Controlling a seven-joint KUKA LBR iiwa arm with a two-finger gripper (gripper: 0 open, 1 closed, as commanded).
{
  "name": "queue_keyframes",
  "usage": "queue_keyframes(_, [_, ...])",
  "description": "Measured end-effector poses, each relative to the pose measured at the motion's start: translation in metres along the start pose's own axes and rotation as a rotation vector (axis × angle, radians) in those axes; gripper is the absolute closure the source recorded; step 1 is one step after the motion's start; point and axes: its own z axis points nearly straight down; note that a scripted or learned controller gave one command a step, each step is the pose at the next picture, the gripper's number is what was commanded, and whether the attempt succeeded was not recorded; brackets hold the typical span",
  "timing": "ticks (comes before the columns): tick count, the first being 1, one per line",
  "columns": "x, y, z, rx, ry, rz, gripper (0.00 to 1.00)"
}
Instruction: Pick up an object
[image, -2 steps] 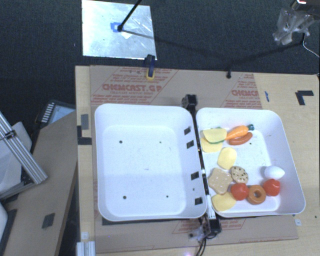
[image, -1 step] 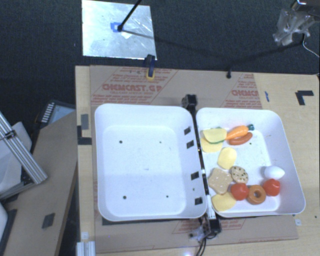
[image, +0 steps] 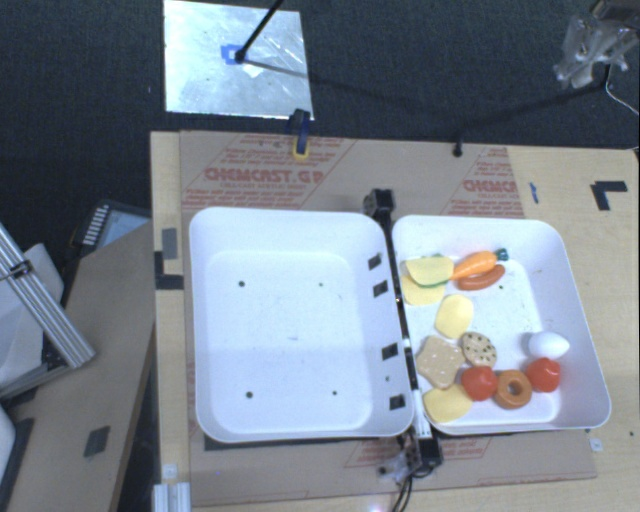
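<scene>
The gripper (image: 597, 45) (state unclear, I cannot tell) is hovering far above-right of the carrot (image: 476, 264); likely light, rigid, slippery—grasp mid-body.

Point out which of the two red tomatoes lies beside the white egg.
The right tomato, just below the egg near the bin's right wall. The other tomato sits left of the donut.

The right bin (image: 575, 290) holds a cluster of toy foods, all lying flat; an orange carrot (image: 477, 264) with a green tip sits at the top, touching a red sausage (image: 480, 279) just below it; pale yellow slices (image: 428, 272) lie to their left, another yellow piece (image: 454, 316) beneath; lower down a tan bread slice (image: 438, 361), a speckled cookie (image: 479, 348), a red tomato (image: 478, 382), a brown doughnut (image: 514, 388), a second tomato (image: 544, 374) and a white egg (image: 547, 345) crowd together.
</scene>
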Motion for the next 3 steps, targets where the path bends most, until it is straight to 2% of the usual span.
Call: queue_keyframes(3, [-0.0037, -0.0002, 0.0, 0.0, 0.001, -0.001, 1.0])
